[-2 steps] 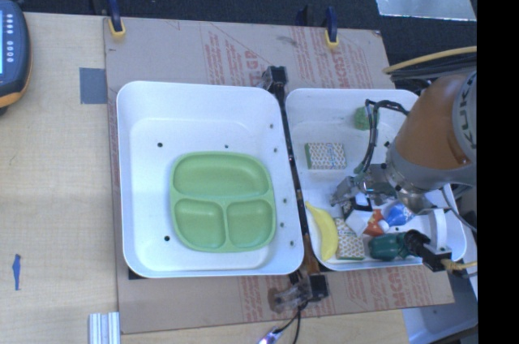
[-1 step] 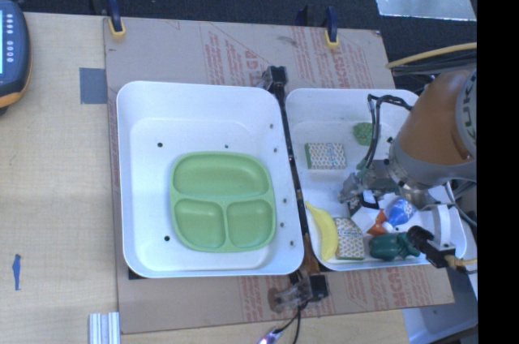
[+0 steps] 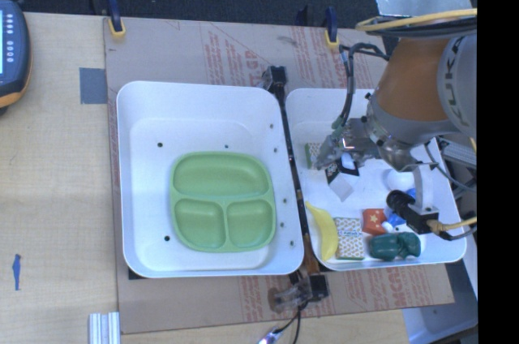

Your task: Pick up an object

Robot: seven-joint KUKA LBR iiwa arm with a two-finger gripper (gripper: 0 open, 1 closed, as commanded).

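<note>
The grey arm point(image 3: 422, 91) with its orange band is reaching in from the right, showing part of white "KUKA" lettering at the frame edge, and is hanging its gripper point(image 3: 342, 156) low over the right bin point(image 3: 302, 103); can't tell the tool's state from here. Objects are sitting along that bin's near end: a yellow banana point(image 3: 324, 229), a patterned packet point(image 3: 349, 238) with unreadable print, a small red block point(image 3: 374, 221), and a dark green object point(image 3: 396, 246). A green divided plate point(image 3: 221, 200) is lying in the left bin point(image 3: 138, 172).
</note>
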